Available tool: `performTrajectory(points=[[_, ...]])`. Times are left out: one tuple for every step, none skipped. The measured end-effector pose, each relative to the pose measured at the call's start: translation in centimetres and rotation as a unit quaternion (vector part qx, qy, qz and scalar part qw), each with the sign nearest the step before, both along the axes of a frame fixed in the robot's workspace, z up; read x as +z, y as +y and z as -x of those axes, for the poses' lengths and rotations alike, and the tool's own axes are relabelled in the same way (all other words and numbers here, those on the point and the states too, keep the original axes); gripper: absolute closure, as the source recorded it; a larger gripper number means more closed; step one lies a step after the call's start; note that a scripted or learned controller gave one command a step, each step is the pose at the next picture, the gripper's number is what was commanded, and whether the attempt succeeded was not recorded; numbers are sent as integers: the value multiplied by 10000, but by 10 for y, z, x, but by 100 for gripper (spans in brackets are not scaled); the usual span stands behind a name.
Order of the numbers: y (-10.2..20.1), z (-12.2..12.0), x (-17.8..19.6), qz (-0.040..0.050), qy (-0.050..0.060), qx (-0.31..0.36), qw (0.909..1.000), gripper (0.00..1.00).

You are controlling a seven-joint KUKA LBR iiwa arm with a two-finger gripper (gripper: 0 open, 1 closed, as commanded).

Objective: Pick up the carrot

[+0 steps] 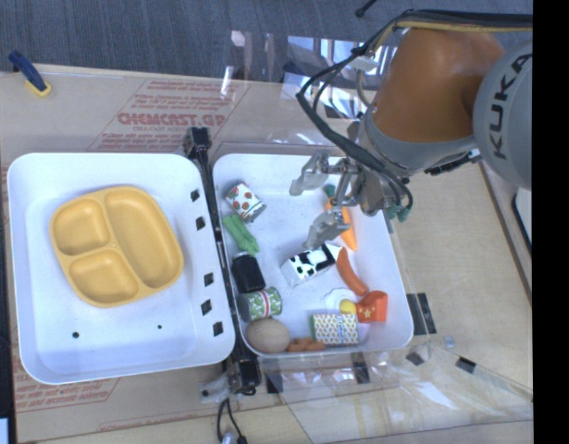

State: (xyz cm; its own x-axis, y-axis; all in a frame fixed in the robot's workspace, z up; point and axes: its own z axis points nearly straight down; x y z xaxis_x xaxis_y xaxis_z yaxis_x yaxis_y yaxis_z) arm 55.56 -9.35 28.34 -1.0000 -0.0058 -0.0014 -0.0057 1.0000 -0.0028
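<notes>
Hovering over rt bin [395, 248], claw [332, 213] spread wide, 1 carrot [347, 236] btwn fingers, not clamped.

The arm [441, 72] is cut off by the top and right edges. Its wrist hides the upper end of the carrot [348, 237] and the right bin's [265, 169] far right corner. The gripper [332, 213] reads only as blurred metal.
</notes>
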Motion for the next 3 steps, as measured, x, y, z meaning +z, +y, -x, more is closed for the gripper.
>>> performTrajectory(points=[[-67, -25, 38, 4, -26, -1052, 9945, 0], [-83, -61, -92, -27, 71, -727, 9973, 0], [-113, -75, -195, -15, 33, -1514, 9885, 0]])
